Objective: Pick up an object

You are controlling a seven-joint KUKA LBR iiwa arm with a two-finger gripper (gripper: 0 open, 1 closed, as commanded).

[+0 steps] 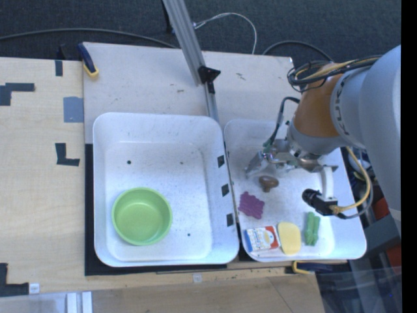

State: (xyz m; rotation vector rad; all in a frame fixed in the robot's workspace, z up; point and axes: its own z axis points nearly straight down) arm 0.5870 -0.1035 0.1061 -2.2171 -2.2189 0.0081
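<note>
In the camera view, the hand [264, 168], its finger state impossible to tell, hovers just above a small brown lump [268, 183] beside the purple piece [251, 205], probably light, rigid, rounded; best pinched across its middle.

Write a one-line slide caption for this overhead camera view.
Gripper poised over a small brown object in the right bin; a green bowl sits in the left bin.

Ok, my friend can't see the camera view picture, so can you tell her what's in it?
A grey and orange robot arm reaches into the right white bin, its end effector just above a small brown object. Nearby lie a purple piece, a red and white packet, a yellow item and a green item. The left white bin holds a green bowl.
</note>
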